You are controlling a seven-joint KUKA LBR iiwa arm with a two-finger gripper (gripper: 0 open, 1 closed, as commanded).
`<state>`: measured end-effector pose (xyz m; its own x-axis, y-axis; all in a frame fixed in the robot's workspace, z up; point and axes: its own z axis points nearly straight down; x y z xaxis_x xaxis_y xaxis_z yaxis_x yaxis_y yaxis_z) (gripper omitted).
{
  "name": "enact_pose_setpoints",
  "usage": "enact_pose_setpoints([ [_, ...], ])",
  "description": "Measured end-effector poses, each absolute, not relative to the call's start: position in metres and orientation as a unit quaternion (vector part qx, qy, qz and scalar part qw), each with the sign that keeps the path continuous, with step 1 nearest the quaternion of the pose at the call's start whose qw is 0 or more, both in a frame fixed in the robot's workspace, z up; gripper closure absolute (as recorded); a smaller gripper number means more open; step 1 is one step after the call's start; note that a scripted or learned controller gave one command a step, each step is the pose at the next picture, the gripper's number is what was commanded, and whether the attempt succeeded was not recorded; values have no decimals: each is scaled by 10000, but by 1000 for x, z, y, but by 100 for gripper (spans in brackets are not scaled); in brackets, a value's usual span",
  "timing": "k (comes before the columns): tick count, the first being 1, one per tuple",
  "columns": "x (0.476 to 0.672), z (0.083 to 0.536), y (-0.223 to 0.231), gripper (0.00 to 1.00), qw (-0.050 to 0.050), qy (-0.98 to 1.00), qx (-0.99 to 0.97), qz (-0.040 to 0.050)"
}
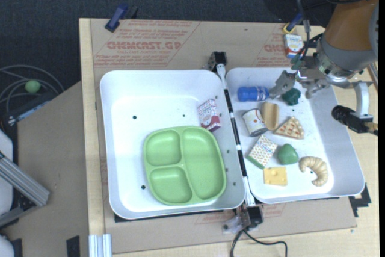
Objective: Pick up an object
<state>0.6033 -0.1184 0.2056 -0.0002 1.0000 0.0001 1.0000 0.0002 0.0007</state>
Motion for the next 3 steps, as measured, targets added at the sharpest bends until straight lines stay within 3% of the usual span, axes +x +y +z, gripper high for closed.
enact_pose_setpoints([
  [1, 613, 115, -96, 0, 41, 7073, 7069, 52],
  [2, 584, 84, -94, 0, -9, 7070, 7072, -5],
  [3, 584, 94, -94, 100, -9, 7067, 7075, -4],
])
